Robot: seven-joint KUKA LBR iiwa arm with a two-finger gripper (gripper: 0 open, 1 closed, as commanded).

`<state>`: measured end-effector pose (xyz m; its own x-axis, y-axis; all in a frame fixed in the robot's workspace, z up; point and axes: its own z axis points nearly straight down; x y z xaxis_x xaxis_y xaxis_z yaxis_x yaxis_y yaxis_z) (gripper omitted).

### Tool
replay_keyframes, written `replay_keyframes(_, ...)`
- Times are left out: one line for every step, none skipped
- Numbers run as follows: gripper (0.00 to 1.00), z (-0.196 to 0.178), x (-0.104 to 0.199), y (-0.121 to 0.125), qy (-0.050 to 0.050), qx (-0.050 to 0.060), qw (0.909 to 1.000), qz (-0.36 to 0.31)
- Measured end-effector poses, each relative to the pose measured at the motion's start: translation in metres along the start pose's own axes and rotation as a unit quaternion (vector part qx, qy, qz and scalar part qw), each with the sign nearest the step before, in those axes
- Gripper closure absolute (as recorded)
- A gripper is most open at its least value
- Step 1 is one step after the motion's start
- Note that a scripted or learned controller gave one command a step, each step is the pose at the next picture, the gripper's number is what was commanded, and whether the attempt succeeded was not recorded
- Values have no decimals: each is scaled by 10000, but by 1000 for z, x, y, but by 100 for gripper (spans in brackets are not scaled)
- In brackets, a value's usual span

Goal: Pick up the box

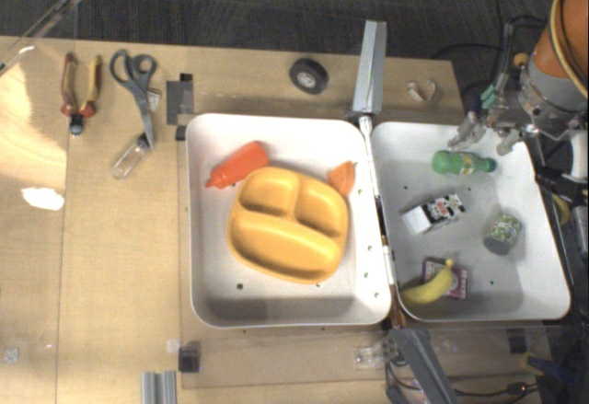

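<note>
The box (435,212) is small and white with black and red print. It lies tilted near the middle of the right bin (543,301). My gripper (487,133) hangs over the far part of that bin, above and to the right of the box, well apart from it. Its fingers (467,130) are spread open with nothing between them. A green bottle (464,162) lies on its side just under the gripper, between it and the box.
A small green-grey can (503,233) stands right of the box. A banana (429,285) rests on a purple packet (456,282) at the bin's front. The left bin (207,236) holds a yellow divided tray (288,223) and two orange pieces (236,164). Scissors (138,89) and pliers (77,91) lie at the bench's far left.
</note>
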<state>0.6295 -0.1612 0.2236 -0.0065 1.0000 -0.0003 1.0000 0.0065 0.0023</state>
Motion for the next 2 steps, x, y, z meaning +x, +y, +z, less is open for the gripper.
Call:
replay_keyframes(0, 93, 54, -48, -7, -56, 9956, -934)
replay_keyframes(0, 135, 72, -14, -10, -52, 9988, -481)
